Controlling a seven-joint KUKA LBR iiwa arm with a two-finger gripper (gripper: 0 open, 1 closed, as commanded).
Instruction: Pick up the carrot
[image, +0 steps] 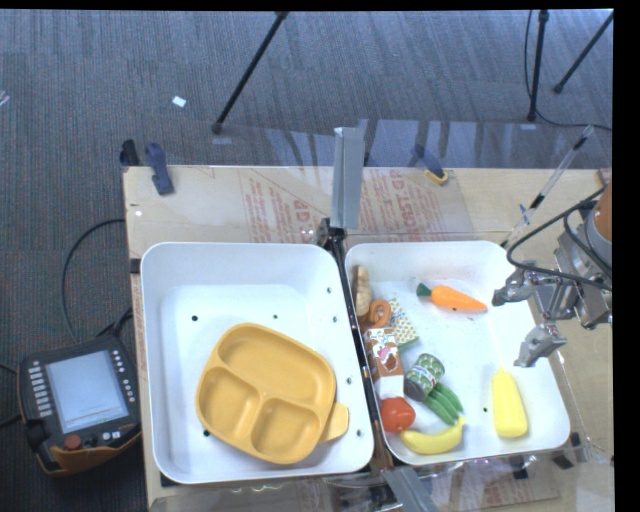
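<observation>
Along the right bin's near edge: banana, tomato and yellow block, clustered low and away from the target. Farther up, carrot lying flat, alone on bare floor, so open to a top-down approach. At the right rim, gripper poised just beside the carrot, fingers spread, pinching nothing. Yellow tray in the left bin, irrelevant.
</observation>
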